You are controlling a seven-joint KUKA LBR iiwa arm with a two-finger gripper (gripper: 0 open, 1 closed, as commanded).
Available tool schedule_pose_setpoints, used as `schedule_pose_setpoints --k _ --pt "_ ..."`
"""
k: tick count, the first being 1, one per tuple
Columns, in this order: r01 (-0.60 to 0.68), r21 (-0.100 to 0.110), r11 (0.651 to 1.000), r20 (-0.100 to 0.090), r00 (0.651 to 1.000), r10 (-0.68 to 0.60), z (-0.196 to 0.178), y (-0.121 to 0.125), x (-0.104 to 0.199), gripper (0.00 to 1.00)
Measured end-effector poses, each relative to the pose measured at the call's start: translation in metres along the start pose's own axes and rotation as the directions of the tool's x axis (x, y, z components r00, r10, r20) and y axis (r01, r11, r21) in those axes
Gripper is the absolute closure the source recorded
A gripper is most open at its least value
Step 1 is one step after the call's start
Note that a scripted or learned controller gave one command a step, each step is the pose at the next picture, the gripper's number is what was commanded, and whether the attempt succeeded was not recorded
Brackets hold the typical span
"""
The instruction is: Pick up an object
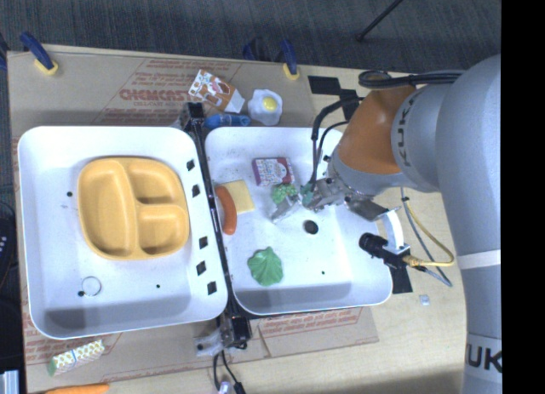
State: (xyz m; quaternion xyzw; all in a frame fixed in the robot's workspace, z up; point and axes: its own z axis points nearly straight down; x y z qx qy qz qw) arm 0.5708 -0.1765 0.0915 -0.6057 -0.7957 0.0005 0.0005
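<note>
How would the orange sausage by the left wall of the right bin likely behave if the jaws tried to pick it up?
The sausage looks rounded and elongated, so it would probably roll sideways if nudged rather than squeezed squarely. Its glossy surface suggests it may slip. It lies against the yellow slice and near the bin wall, so one jaw may have little room.

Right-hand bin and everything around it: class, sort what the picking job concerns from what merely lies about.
Job:
two-finger gripper
green leafy toy
orange sausage toy
yellow cheese slice
pink printed packet

Lying about:
yellow compartment tray in the left white bin
egg-like toy on the bench
</note>
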Motion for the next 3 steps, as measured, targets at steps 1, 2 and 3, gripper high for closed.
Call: schedule_pose_setpoints --k 1,2,3 --pt "0.143 0.005 0.990 -0.004 0.990 -0.143 0.000 0.053 0.028 0.00" --pt "0.147 0.003 0.989 -0.001 0.989 -0.147 -0.011 0.054 0.028 1.00" --pt "0.222 -0.001 0.975 0.000 0.975 -0.222 -0.101 0.053 0.111 1.00"
